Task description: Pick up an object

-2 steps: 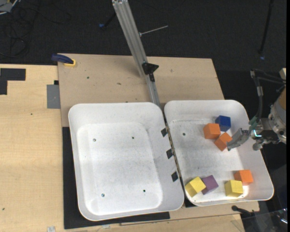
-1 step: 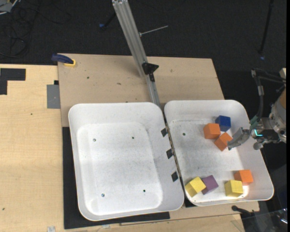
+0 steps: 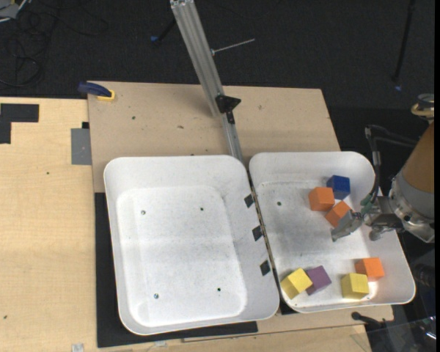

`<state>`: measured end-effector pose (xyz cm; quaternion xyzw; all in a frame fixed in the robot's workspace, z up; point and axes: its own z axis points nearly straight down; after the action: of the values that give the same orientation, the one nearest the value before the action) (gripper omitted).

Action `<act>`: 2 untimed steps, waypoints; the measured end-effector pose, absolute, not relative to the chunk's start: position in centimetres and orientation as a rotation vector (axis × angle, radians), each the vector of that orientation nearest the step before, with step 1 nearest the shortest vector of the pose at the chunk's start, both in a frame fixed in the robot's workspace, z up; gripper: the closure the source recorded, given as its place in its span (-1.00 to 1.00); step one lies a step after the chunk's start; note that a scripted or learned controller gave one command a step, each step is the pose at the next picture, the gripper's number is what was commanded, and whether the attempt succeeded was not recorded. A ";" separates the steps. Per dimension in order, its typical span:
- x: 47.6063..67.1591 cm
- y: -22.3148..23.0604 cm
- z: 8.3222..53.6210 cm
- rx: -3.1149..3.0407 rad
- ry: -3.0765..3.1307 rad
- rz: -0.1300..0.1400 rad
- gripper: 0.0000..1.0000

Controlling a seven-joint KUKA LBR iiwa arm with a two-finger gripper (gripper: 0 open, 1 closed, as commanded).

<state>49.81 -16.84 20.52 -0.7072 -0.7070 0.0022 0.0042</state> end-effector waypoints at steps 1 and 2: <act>49.7 -17.8 15.2 -2.217 -2.214 0.007 -1.00; 49.9 -17.7 9.2 -2.222 -2.218 -0.001 -1.00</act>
<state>49.93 -17.66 9.16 -0.7077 -0.7065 -0.0002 0.0011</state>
